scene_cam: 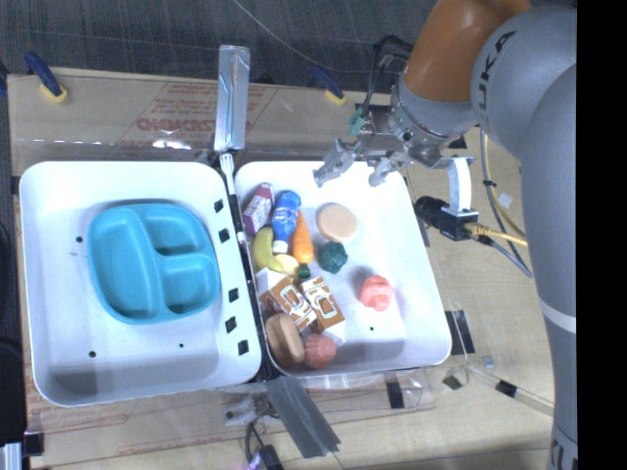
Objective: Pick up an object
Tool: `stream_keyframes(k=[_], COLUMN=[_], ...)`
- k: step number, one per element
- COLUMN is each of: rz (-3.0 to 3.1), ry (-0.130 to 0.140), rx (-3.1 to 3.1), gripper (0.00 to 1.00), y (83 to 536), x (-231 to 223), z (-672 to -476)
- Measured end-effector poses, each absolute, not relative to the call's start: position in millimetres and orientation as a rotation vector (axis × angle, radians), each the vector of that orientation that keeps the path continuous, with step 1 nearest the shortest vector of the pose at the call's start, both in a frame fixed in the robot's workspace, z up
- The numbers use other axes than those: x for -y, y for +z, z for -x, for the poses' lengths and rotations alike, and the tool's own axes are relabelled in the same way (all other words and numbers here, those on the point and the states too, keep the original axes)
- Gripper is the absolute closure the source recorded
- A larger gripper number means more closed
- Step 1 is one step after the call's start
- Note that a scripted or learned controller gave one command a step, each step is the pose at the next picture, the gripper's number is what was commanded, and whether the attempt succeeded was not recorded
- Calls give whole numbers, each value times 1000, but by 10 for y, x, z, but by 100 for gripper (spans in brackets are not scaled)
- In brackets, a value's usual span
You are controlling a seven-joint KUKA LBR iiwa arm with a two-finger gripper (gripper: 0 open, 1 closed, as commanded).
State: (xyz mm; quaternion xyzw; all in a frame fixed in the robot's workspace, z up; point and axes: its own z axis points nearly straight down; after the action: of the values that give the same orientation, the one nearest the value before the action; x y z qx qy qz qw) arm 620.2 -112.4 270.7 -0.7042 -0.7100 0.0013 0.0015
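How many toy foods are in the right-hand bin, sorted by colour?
Best count; the pile along the right bin's left wall is crowded.
Purple carton: 1
Blue bottle: 1
Orange carrot: 1
Yellow banana: 1
Tan round piece: 1
Dark green lump: 1
Pink pieces: 2
Brown pieces: 2
Total: 10
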Motion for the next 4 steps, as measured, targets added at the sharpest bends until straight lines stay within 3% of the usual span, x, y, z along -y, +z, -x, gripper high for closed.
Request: stream_keyframes(k=[1, 2, 3, 4], rz=[2103, 1979, 1975, 1882], ry=[14, 3, 3, 0], rx=[2318, 2435, 2441, 2519], gripper=[0, 0, 100, 100], y=[1361, 910, 1017, 1550], x=[957, 1106, 1110, 1434], z=[-6112, -5807, -5819, -5575])
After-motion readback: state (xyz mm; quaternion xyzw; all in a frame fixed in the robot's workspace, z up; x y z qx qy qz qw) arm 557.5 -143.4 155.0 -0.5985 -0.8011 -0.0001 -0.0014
